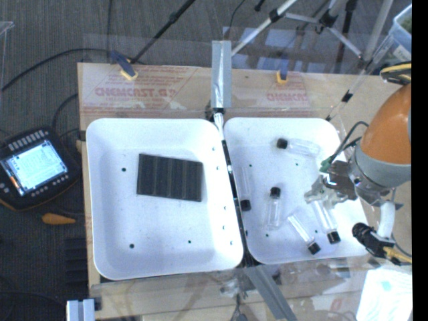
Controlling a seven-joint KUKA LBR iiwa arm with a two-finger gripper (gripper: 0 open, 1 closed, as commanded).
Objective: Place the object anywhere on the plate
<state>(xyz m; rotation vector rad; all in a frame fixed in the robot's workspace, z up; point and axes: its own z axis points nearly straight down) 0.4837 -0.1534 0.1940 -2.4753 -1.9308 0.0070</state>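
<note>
- The arm, grey with an orange band, enters from the right and hangs over the right edge of the right bin.
- The gripper sits low over that bin's right side; whether it is released or clenched cannot be told from here.
- Four clear vials with black caps lie in the right bin around the tool.
- One vial lies just below the gripper, its cap pointing toward the bin's near edge; contact with the tool cannot be judged.
- A second vial lies beside it, further left of the tool, tilted, cap toward the near edge.
- A third vial lies well left of the gripper, near the bin's centre, cap at its far end.
- A fourth vial lies beyond the gripper toward the far wall, cap on its left end.
- The plate, a dark ribbed rectangle, rests in the left bin, well to the left of the tool and apart from every vial.
- A handheld pendant with a lit screen lies beside the bench, far left of the tool.
</note>
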